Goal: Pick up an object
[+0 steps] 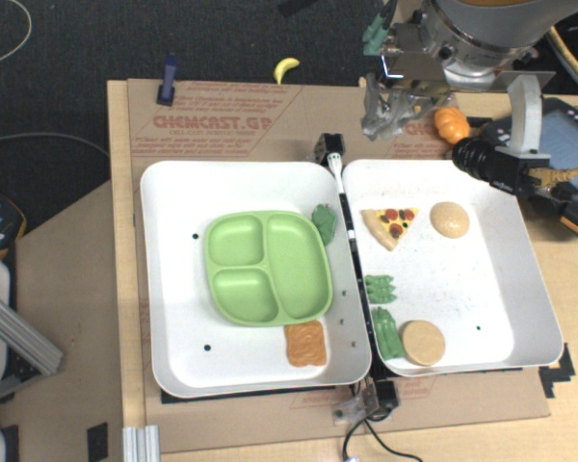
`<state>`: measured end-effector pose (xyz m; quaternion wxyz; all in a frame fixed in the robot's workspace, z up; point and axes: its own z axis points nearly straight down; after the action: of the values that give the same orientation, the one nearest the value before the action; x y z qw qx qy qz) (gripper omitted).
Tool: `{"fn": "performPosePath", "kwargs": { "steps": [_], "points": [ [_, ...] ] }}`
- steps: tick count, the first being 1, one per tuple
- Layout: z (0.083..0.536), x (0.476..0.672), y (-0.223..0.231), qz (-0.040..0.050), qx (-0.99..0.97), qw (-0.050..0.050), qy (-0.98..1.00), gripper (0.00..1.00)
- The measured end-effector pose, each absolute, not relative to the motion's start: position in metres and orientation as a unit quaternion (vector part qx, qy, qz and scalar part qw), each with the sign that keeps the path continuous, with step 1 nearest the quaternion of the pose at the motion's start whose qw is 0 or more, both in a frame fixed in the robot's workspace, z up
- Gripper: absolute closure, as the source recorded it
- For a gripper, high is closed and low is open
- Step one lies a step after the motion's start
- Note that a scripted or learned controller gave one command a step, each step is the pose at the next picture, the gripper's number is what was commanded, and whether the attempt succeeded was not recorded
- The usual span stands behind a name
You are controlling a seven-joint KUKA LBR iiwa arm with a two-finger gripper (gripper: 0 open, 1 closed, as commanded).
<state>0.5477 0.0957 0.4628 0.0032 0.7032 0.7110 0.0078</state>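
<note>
A: What is seen from the camera view, taking the green divided plate [268, 266] as the landmark?

B: The plate is lain in the left bin [169, 258]. A small green leafy piece [324, 221] is set at its upper right corner, and an orange-brown toast slice [306, 344] is placed just below its lower edge.

A: And to the plate's right?

B: In the right bin [506, 287], a pizza slice [390, 225] and a tan round bun [449, 219] are found level with the plate's top. Two green vegetable pieces [380, 289] [386, 333] and a tan cookie [423, 343] are seen lower (near the divider).

A: The gripper?

B: The gripper [390, 114] is held well above and right of the plate, beyond the bins' far rim, over the cardboard. Nothing is seen gripped; how far it is parted cannot be told.
</note>
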Motion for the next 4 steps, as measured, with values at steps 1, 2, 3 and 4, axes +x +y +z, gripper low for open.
{"fn": "performPosePath", "kwargs": {
  "steps": [1,2,3,4],
  "points": [
    [0.446,0.476,0.093,-0.0014,0.706,-0.002,0.708,1.0],
    [0.541,0.479,0.166,0.0064,0.704,0.002,0.71,1.0],
    [0.461,0.478,0.227,-0.0041,0.704,-0.002,0.71,1.0],
    [0.477,0.479,0.214,0.0013,0.707,0.0,0.707,1.0]
  ]
}}
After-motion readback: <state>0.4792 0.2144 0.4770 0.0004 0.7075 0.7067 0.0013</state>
